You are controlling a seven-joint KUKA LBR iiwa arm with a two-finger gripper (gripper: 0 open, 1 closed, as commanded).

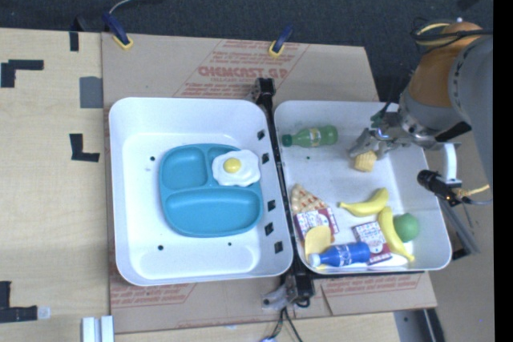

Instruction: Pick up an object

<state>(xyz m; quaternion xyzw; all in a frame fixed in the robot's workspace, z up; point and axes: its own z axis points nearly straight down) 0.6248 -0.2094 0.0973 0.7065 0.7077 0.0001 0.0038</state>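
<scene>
My gripper (367, 142) hangs over the upper right part of the right bin (321, 114), with its fingers pointing down and to the left. Just below the fingertips a small yellow corn piece (365, 162) lies on the bin floor. A green bottle (309, 137) lies to the left of the gripper. Lower in the bin are a banana (366, 204), a second yellow banana (393, 233) with a green ball (407, 226) beside it, a waffle (303, 197), snack packets (318, 225) and a blue bottle (345, 255).
The left bin (136, 132) holds a blue divided plate (210, 192) with a fried egg (235, 168) at its upper right corner. A black divider clamp (264, 92) sits between the bins. The arm's grey body (457, 92) fills the right side.
</scene>
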